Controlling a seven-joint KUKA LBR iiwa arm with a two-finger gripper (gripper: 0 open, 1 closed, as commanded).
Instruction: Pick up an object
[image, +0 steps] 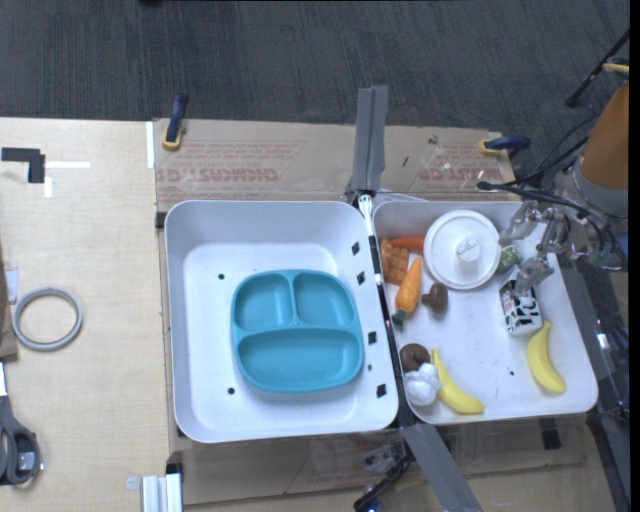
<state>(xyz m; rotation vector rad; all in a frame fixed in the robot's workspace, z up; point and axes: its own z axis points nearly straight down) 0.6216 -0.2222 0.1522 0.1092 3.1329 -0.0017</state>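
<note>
Wooden bench (80, 400), dark carpeted floor (250, 50)

A roll of grey tape (45, 318) is lying flat on the wooden counter (80, 240), well left of the bins. Scissors (18, 452) are resting near the counter's lower left edge. Two blue-and-yellow clamps (176, 120) (505, 145) are gripping the cardboard sheet (255, 165) lying behind the bins.

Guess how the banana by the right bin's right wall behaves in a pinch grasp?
The banana looks smooth and glossy, so likely slippery. Its curved, tapering shape may twist between fingers. Lying flat and apart from the black-and-white carton, it probably pivots if nudged.
</note>
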